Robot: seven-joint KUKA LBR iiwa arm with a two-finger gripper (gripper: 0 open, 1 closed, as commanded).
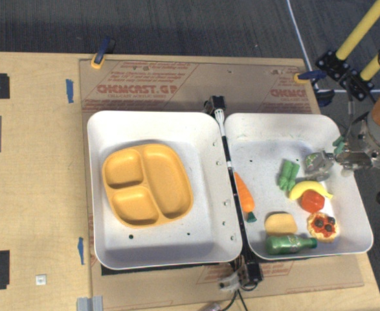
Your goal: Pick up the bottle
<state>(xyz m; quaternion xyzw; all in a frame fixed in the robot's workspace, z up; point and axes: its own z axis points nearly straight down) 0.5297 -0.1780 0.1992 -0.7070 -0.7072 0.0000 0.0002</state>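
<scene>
The bottle (290, 243) is green with a dark cap and lies on its side against the front wall of the right bin (261, 144), cap pointing right. My gripper (318, 162) reaches in from the right over the bin's right-hand part. It hangs well behind the bottle, near a green toy (288, 173) and a yellow banana (309, 188). Nothing of the bottle is near it.
Around the bottle lie a yellow bread roll (280, 223), a small pizza (324, 225), a red tomato (311, 201) and a carrot (243, 193) at the bin's left wall. The left bin (112, 131) holds a yellow divided plate (147, 184).
</scene>
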